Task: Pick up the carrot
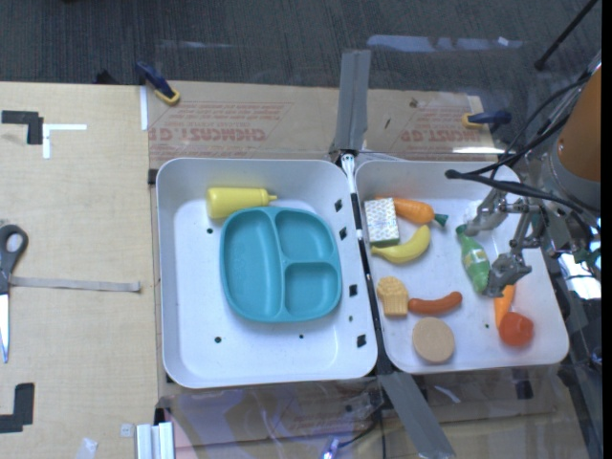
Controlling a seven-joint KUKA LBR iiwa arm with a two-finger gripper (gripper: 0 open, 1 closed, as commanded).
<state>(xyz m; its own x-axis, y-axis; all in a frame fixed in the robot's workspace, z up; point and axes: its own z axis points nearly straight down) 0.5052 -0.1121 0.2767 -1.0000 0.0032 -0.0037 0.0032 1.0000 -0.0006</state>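
- Carrot, orange with a green stub at its right end, lies at the far side of the right bin, just right of a speckled sponge block and just beyond a banana, close to touching it.
- The gripper hangs over the right part of the same bin, to the right of the carrot and apart from it. Its two metal fingers stand spread, with nothing clamped between them.
- A green bottle lies just beside the nearer finger, and an orange-red piece sits close to that finger's near side, in the bin's near right corner. What that piece is cannot be told from here.
- Step in hand, as I judge it: the approach. No grasp has been made and the carrot rests on the bin floor.
- The next move calls for travel left and toward the far wall until the spread fingers are centred above the carrot's body.
- The fingers should close across its short width, so the wrist may need turning.
- The descent must miss the banana and the sponge block, which crowd the carrot on two sides.
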